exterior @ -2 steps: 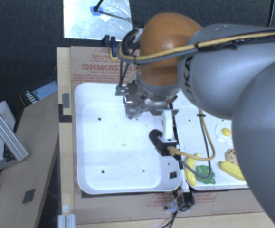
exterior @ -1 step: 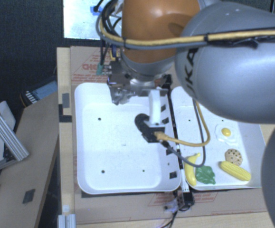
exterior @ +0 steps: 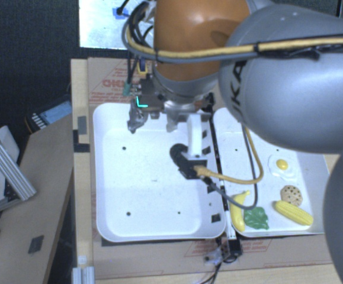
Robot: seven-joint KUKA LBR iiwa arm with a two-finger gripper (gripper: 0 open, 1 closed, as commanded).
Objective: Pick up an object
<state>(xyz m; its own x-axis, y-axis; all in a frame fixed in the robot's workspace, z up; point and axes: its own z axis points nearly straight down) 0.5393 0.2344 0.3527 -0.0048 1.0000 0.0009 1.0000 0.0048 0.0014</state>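
Yellow corn (exterior: 293, 213) sits at right bin's (exterior: 233, 158) near edge; hand (exterior: 135, 122) over left bin's (exterior: 147, 182) far edge, can't tell its opening. Recentre over the corn before descending.

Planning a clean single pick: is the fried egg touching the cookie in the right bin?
Apart. The camera view shows a plain strip of bare white floor of the right bin between the fried egg and the cookie.

Grey arm (exterior: 289, 70), orange band (exterior: 201, 28), yellow cable (exterior: 218, 51), dark metal pincer (exterior: 135, 125).
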